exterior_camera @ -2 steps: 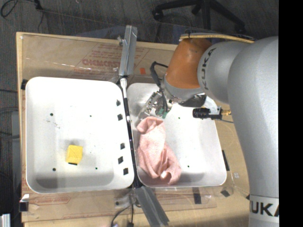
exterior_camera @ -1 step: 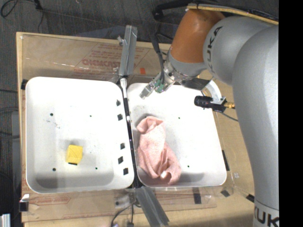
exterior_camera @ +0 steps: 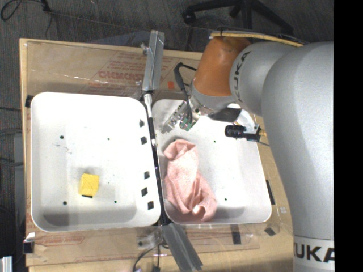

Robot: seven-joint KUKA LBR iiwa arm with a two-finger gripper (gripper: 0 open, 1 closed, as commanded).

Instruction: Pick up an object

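**Ana:** Yellow first, going from the left: a small yellow block (exterior_camera: 89,185) lies in the left bin (exterior_camera: 45,109), low on its floor, toward seven o'clock of that bin. Nothing is near it.

**Ben:** And across the divider?

**Ana:** A pink cloth (exterior_camera: 187,180) lies crumpled in the right bin (exterior_camera: 249,174), hard against that bin's left wall. Its long axis runs roughly from twelve o'clock to five o'clock, narrower at the top and bunched at the bottom near the front rim.

**Ben:** Where does the pincer sit relative to it?

**Ana:** The pincer (exterior_camera: 182,119) hangs over the upper left corner of the right bin, below the orange band of the arm (exterior_camera: 218,72). From the pincer, the cloth lies at six o'clock, near, with its top edge just below the tips. The block lies at about eight o'clock, well apart, in the other bin.

**Ben:** So the cloth is the nearer target.

**Ana:** I judge so. A short travel toward six o'clock and then a descent would put the tips over the cloth's upper fold, and closing across its narrow width looks more promising than along its length.

**Ben:** Is the pincer open?

**Ana:** I cannot tell; that part is small and cluttered with metal and a green patch. I see nothing held there, and it does not appear to touch the cloth.
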